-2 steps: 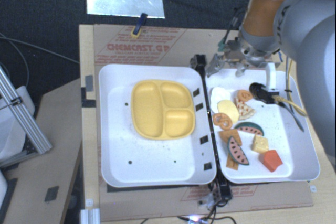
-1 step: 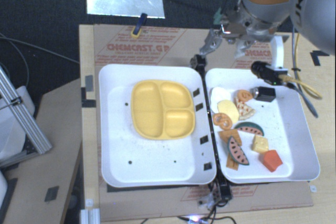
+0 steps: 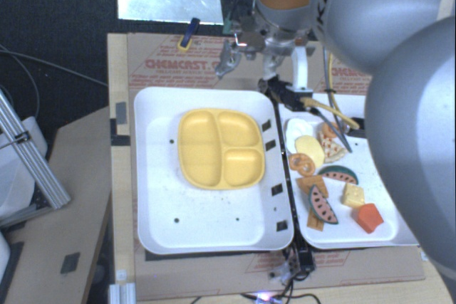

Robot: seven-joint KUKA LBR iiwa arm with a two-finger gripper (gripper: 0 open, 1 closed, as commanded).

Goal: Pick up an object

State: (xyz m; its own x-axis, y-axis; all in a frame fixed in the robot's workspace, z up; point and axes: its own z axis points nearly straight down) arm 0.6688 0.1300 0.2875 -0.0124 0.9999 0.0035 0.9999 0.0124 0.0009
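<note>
The gripper is hanging open and empty over the left bin's far edge, above cardboard reading "CHEMCAST". Toy food, including a red cube and watermelon slice, is lying in the right bin. A yellow divided plate is sitting mid-left bin.

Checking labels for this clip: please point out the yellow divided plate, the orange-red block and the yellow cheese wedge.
yellow divided plate (image 3: 201, 149): camera view, large left compartment.
orange-red block (image 3: 369, 218): camera view, top face.
yellow cheese wedge (image 3: 353, 195): camera view, middle.
</note>
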